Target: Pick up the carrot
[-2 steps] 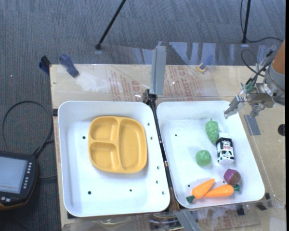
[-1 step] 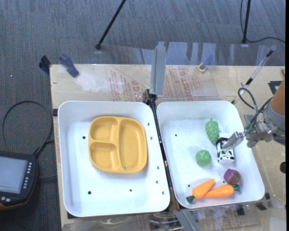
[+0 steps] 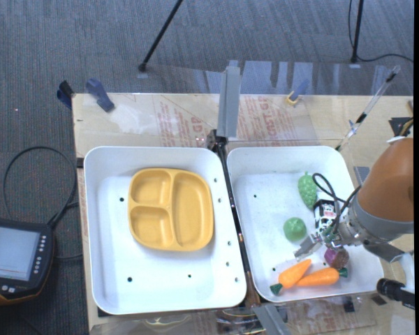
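Two orange carrots with green tops lie near the front edge of the right bin (image 3: 265, 166): one carrot (image 3: 294, 273) tilted, the other carrot (image 3: 320, 278) lying flatter just right of it. My gripper (image 3: 320, 236) hangs over the bin's right side, just above and behind the carrots, beside a dark purple piece (image 3: 336, 257). Its fingers stand open with nothing between them. The arm's orange band (image 3: 391, 180) fills the right edge.
A green round fruit (image 3: 295, 228) and a light green bumpy piece (image 3: 306, 190) lie in the right bin behind the gripper. A yellow three-part plate (image 3: 172, 209) sits in the left bin (image 3: 105, 257). A metal post (image 3: 228, 107) rises between the bins.
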`<action>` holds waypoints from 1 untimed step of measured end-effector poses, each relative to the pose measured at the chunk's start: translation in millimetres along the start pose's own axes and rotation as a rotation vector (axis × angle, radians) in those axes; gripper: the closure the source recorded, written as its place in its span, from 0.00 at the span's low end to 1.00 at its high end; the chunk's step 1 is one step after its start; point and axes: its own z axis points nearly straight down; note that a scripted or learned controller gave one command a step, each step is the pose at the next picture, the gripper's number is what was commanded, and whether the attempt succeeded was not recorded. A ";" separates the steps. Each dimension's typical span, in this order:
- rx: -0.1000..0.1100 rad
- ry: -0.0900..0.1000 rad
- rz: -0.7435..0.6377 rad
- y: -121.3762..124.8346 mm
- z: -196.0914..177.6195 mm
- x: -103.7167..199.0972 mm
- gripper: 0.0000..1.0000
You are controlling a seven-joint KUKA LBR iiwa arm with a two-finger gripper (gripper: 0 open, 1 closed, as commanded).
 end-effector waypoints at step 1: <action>-0.002 -0.002 0.168 10.7 49.9 49.6 0.00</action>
